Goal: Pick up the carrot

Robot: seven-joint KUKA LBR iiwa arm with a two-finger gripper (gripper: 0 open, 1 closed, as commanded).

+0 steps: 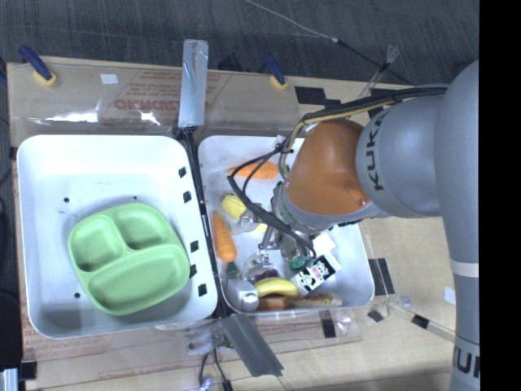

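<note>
The grey arm (423,153) reaches in from the right, and its orange band (326,173) hangs over the right bin (358,287), covering much of that bin's middle and back. The left bin (41,218) holds a green divided plate (130,255) and plays no part here. Both bins sit side by side on the worktop (407,243).

The step in hand looks like the approach. The gripper (273,247) sits low in the right bin, just beside the carrot (224,236) but to its right, not over it. The carrot lies lengthwise along the bin's left wall, its upper end near a yellow corn cob (234,208), with nothing gripping it. The next move, as I judge it, calls for a short shift towards the left wall and a descent lined up across the carrot's narrow width. That wall leaves little room on the far side, so a miss or a scrape is likely.

Several things are hard to read. Whether the gripper is open or closed cannot be told, as its metal parts blur into the clutter under the wrist. A second orange piece (256,171) at the back of the bin is half covered by the arm, so I cannot say what it is. At the front edge lie a banana (277,287) and a black-and-white object (316,274), with small items around them too tangled to name.
</note>
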